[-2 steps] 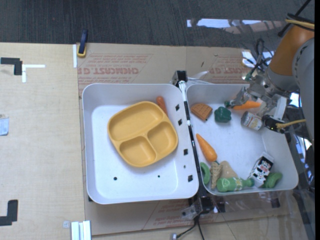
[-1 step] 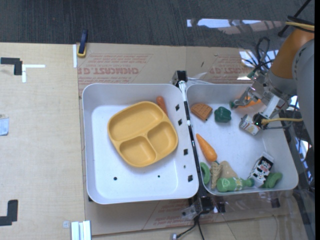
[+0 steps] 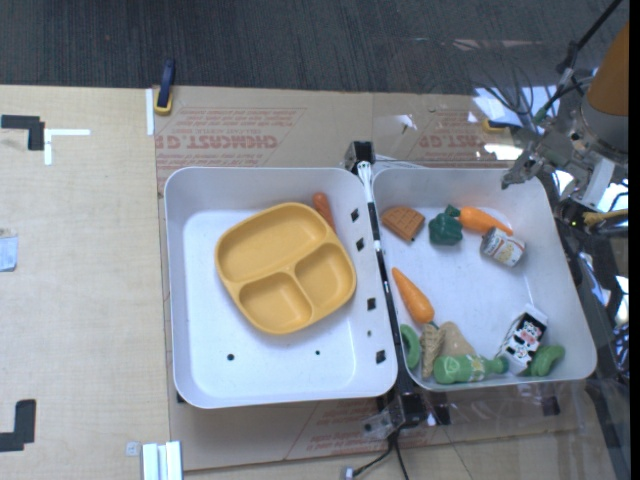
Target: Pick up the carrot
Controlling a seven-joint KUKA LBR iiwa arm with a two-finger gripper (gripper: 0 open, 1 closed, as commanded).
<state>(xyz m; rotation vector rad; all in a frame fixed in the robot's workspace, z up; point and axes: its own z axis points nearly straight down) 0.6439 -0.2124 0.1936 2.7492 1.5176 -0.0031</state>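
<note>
An orange carrot lies at a slant near the left wall of the right bin. A second carrot with a green top lies toward the back of the same bin, between a green broccoli piece and a small can. My gripper hangs over the bin's back right corner, above and to the right of the second carrot and well away from the first. I see nothing held in it.
In the left bin sit a yellow divided plate and a reddish sausage-like piece behind it. The right bin also holds a brown waffle, a cow-patterned carton and several green and beige toys along its front.
</note>
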